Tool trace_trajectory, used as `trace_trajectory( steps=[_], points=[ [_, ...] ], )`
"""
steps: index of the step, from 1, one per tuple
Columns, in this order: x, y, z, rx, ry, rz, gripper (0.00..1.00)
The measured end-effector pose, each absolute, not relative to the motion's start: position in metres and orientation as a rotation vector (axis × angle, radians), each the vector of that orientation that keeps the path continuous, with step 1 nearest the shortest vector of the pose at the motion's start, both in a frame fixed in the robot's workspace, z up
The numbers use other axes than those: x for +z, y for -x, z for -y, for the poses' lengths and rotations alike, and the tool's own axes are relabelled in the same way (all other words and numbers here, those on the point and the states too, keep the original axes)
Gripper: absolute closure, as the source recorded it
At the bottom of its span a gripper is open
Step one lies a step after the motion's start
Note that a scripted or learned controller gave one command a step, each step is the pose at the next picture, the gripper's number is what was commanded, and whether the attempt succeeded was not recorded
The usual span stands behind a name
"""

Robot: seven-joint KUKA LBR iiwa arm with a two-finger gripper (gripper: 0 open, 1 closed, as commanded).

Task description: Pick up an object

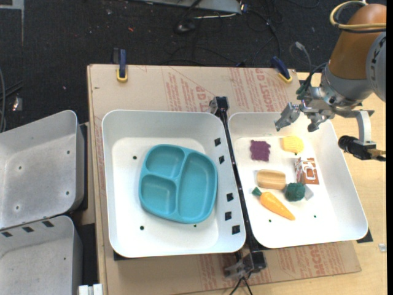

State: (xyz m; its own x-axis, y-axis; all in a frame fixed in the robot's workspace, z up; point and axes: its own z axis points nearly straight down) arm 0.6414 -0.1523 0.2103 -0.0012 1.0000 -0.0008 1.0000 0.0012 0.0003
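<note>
My gripper (301,119) hangs open over the far edge of the right bin (344,226), with nothing between its fingers. Just below it in the bin lies a yellow object (293,144), and to that one's left a purple object (260,150). Further toward the front are a tan bread-like roll (271,179), an orange carrot (276,205), a dark green object (295,192) and a small orange and white packet (306,169).
The left bin (123,226) holds a teal divided plate (179,182). A black divider strip (230,165) runs between the two bins. Clamps (122,66) hold the cardboard base at the back. Spare white bins (37,165) sit off to the left.
</note>
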Motion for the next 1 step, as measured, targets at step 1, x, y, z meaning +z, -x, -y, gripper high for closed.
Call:
trace_trajectory(
  steps=[1],
  points=[
    [0.1500, -0.6461, 0.1455, -0.004, -2.219, -2.228, 0.00]
  ],
)
